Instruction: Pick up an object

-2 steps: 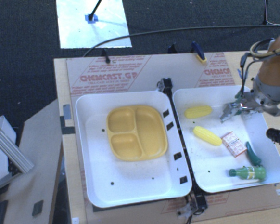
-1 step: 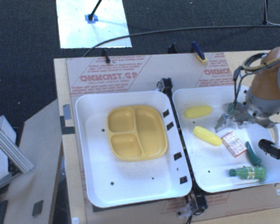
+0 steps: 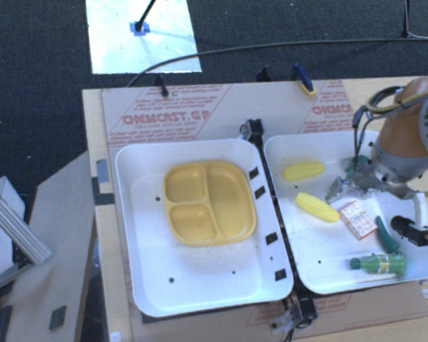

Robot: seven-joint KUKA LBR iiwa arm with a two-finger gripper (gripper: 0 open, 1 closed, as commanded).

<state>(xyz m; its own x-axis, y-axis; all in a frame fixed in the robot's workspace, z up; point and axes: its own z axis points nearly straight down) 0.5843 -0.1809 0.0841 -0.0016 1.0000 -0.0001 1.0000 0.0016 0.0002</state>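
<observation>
The right bin (image 3: 333, 282) holds several small things. A yellow oblong piece (image 3: 302, 171) lies toward the back, and a yellow corn cob (image 3: 318, 207) lies slantwise near the middle. A small red and white box (image 3: 358, 219) sits just right of the cob. At the front right lie a green bottle (image 3: 378, 264) and a dark green piece (image 3: 387, 237). My gripper (image 3: 346, 185) hangs low over the bin, just above the box and right of the cob, under the grey arm with its orange band (image 3: 410, 133). Nothing is seen held in it.
The left bin (image 3: 145, 282) holds a yellow divided plate (image 3: 208, 202). A row of black clips (image 3: 264, 192) runs along the seam between the bins. A black part (image 3: 408, 230) juts over the right bin's edge. Cables arc behind the bins.
</observation>
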